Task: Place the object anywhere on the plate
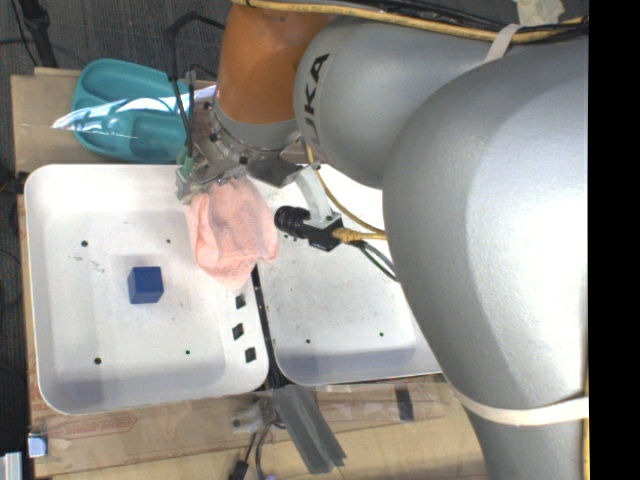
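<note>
White plastic makes up both shallow bins on the wooden bench: the left bin (60, 368) sits nearest the lower left corner, and the right bin (340, 358) lies just beside it, their rims meeting along a dark seam. On the floor of the left bin rests a small blue cube (145, 284), standing alone and well apart from the walls. Further up, near the seam at the left bin's right side, a pink cloth (232, 233) hangs crumpled from the gripper (205, 173), its upper edge pinched between the fingers and its lower folds drooping over the bin floor, apart from the cube. The fingers are closed down on the cloth. Above the gripper rises the orange band (260, 63) of the grey arm (480, 198), which covers much of the right bin. Beyond the left bin's far rim a teal bag (125, 103) lies on the bench.
</note>
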